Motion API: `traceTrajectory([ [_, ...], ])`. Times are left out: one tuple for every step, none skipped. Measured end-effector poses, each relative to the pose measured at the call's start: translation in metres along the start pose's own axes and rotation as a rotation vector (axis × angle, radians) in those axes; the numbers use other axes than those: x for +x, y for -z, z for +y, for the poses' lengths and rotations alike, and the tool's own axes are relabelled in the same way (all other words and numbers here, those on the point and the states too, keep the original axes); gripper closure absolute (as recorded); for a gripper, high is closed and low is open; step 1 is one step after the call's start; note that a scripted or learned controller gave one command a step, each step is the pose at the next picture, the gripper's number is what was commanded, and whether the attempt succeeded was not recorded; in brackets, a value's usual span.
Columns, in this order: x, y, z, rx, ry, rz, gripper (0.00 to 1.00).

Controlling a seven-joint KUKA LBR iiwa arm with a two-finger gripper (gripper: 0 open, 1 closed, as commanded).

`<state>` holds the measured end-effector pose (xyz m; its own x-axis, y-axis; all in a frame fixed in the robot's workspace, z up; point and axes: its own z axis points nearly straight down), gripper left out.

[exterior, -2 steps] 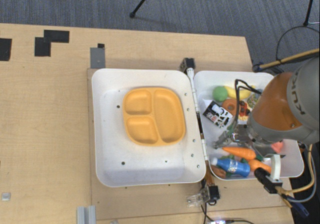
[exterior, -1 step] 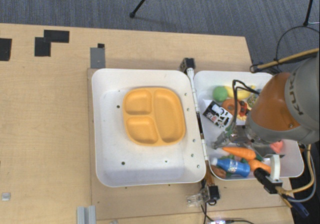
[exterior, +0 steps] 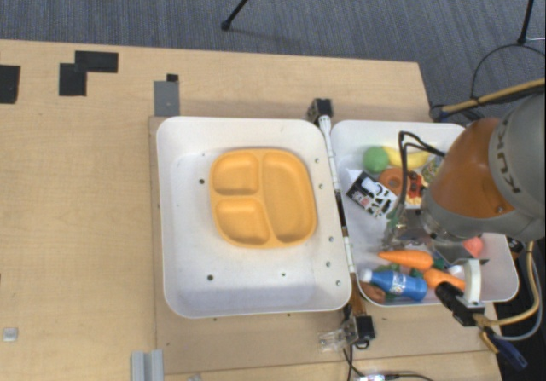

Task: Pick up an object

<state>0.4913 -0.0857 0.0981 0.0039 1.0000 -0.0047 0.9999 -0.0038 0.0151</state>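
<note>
**Arm over the cluttered right bin, carrot just below the wrist**

Camera view: The arm reaches in from the right and hangs over the right bin. Its gripper is buried under the wrist, and whether it is spread or pinched cannot be told; nothing is seen between its tips. The nearest candidate, a carrot, lies just below and toward the near rim from the gripper, apparently touching or almost touching it. Its long axis runs roughly left to right, slightly tilted, so a grasp across the short width seems called for. It is bright orange, smooth and tapered. Beside it lie a blue bottle, a black-and-white box and a green ball. The left bin holds a yellow divided plate
</note>
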Motion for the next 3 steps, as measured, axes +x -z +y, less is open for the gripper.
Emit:
traceTrajectory([
  [0.0,0.0,0.0,0.001,0.0,0.0,0.0],
  [-0.007,-0.011,-0.002,0.005,0.167,0.003,0.0],
  [-0.007,0.0,0.0,0.0,0.168,0.003,1.0],
])
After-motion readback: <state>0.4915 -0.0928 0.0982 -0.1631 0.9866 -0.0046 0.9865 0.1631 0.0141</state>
